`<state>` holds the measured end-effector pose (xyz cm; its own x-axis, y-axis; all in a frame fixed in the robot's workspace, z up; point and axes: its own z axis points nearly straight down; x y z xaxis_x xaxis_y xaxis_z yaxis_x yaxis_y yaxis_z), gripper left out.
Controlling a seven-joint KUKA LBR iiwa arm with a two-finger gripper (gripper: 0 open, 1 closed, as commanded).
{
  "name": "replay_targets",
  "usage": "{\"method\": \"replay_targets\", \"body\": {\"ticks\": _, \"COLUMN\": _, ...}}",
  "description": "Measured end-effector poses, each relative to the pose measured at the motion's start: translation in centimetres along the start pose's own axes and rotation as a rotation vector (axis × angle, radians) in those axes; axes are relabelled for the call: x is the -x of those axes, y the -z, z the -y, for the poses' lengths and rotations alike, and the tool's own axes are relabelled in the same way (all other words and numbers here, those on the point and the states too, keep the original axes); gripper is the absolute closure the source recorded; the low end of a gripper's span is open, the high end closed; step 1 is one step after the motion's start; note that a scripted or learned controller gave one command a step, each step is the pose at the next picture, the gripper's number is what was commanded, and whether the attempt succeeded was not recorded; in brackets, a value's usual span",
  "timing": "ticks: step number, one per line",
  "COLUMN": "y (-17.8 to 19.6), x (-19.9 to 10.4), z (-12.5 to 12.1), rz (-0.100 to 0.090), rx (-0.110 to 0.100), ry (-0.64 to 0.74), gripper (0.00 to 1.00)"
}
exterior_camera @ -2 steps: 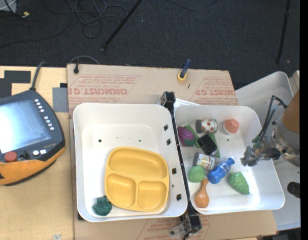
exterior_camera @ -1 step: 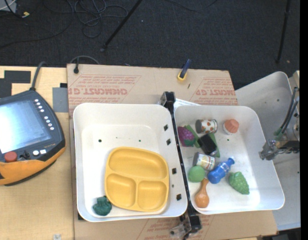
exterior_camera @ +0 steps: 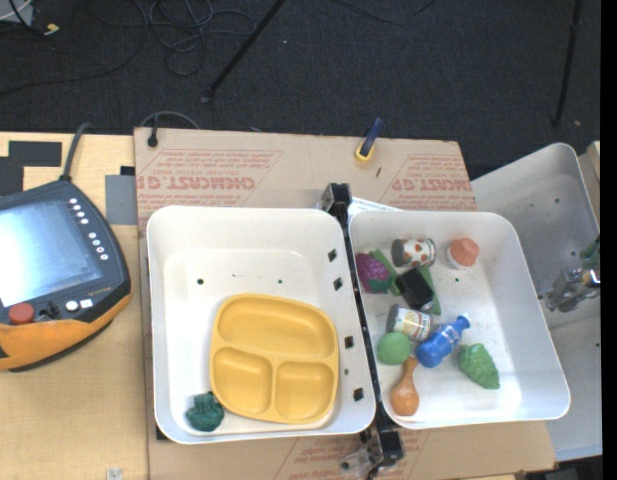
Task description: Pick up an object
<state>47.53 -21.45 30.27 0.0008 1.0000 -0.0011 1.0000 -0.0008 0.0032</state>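
My hand [exterior_camera: 576, 286] is far to the right, outside both bins, and I cannot tell if it is wide or narrow. The toys lie in the right bin [exterior_camera: 518, 268]: a blue bottle [exterior_camera: 440, 341], a green ball [exterior_camera: 394, 348], an orange spoon [exterior_camera: 405, 393]. A yellow tray [exterior_camera: 275, 358] lies in the left bin [exterior_camera: 188, 258].

Robot lab: teach pendant [exterior_camera: 50, 268], floor cables [exterior_camera: 188, 8]

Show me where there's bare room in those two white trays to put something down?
In the left white bin, bare floor runs along the back, behind the yellow divided plastic plate. In the right white bin, the right side and front right corner are free. Its left half is crowded around the blue bottle and black block.
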Motion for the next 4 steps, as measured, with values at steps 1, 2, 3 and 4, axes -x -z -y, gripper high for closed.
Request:
{"method": "replay_targets", "body": {"ticks": 1, "y": 16.2, "x": -0.4, "z": -0.2, "rz": 0.006, "rx": 0.014, "ry": 0.002, "gripper": 1.0}}
{"method": "replay_targets", "body": {"ticks": 2, "y": 8.4, "x": -8.4, "z": -0.1, "rz": -0.006, "rx": -0.012, "ry": 0.007, "gripper": 1.0}}
{"method": "replay_targets", "body": {"ticks": 3, "y": 20.7, "x": -2.5, "z": -0.1, "rz": 0.005, "rx": 0.009, "ry": -0.003, "gripper": 1.0}}
{"method": "replay_targets", "body": {"ticks": 4, "y": 10.9, "x": -8.9, "z": 0.0, "rz": -0.005, "rx": -0.013, "ry": 0.005, "gripper": 1.0}}
